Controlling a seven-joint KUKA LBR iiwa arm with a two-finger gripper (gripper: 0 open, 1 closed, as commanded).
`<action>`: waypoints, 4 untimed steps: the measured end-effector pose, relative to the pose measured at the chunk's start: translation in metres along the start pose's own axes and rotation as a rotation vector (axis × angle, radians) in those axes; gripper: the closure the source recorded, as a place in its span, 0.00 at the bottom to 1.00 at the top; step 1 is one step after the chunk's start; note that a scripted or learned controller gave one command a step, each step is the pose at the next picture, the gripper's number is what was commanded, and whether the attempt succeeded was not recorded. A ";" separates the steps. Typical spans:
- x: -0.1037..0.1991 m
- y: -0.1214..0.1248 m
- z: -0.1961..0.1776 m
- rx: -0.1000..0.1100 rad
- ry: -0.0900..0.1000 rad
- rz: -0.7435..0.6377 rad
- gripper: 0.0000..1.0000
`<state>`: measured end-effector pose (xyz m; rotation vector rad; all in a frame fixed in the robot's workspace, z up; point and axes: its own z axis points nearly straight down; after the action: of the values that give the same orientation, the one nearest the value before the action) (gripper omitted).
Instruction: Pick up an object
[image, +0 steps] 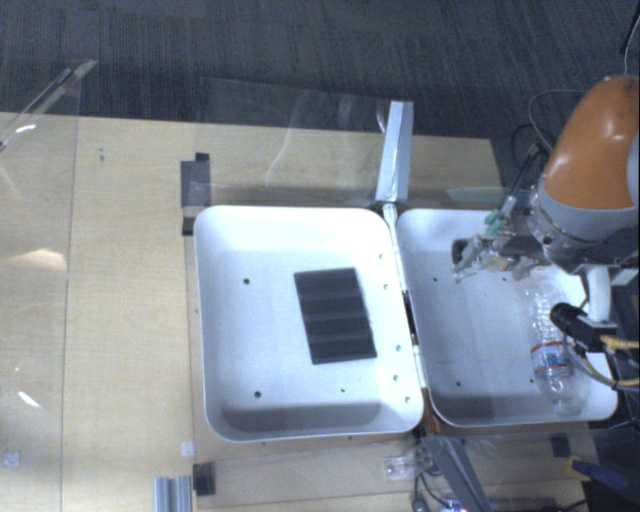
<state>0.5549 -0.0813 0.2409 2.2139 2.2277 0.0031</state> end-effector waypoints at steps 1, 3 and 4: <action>-0.036 0.014 0.027 -0.001 0.000 -0.004 0.00; -0.078 0.115 0.153 -0.004 -0.002 -0.112 0.00; -0.068 0.103 0.154 -0.002 -0.006 -0.421 0.00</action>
<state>0.6586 -0.1488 0.0872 1.6959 2.6365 -0.0013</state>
